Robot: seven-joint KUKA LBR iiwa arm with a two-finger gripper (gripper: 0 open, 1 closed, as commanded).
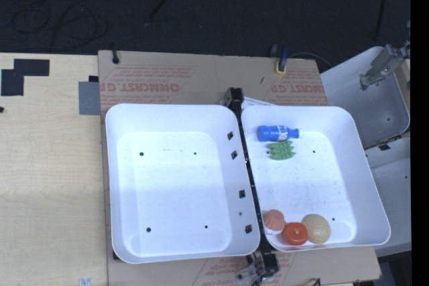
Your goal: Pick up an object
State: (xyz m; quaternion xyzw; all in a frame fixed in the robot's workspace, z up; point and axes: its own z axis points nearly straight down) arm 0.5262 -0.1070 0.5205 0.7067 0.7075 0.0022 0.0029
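The right bin (348,144) holds several small objects. A blue bottle (276,133) lies on its side near the bin's far edge, with a green leafy piece (281,151) just in front of it. At the near edge sit a pale pink round item (273,219), a red tomato-like ball (295,233) and a tan round item (316,228), close together.
The left bin (174,187) stands beside the right one, joined by a black clip strip (242,171). Both rest on a cardboard sheet (188,80) over a wooden bench. A grey metal plate (375,97) stands at the right.
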